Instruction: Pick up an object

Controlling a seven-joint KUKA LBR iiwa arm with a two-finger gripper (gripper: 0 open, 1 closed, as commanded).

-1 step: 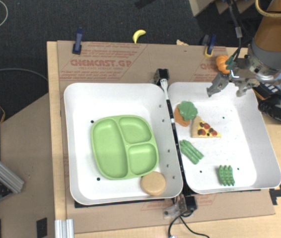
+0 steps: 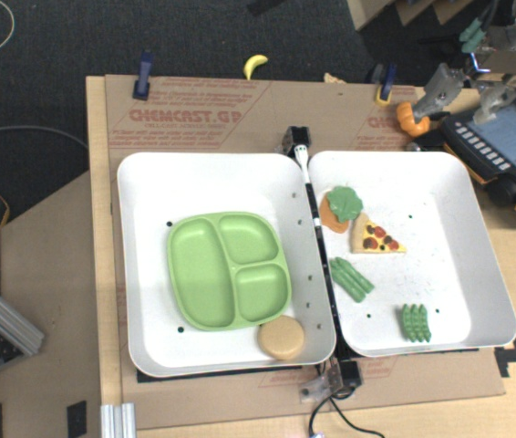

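Observation:
My gripper (image 2: 464, 97) hangs above the bench's far right corner, beyond the right bin (image 2: 459, 176), with its two fingers spread open and nothing between them. In the right bin lie a green-and-orange leafy toy (image 2: 339, 208), a pizza slice (image 2: 375, 237), a green bean bundle (image 2: 351, 278) and a small ribbed green piece (image 2: 414, 323). The left bin (image 2: 139, 245) holds a green divided plate (image 2: 229, 270) and a round tan cookie (image 2: 282, 338) by its front edge.
An orange object (image 2: 410, 119) sits on the brown board just left of and below the gripper, outside the bins. A yellow banana toy (image 2: 255, 64) lies past the board's far edge. Blue clamps (image 2: 142, 77) hold the board. A dark device (image 2: 495, 149) lies at right.

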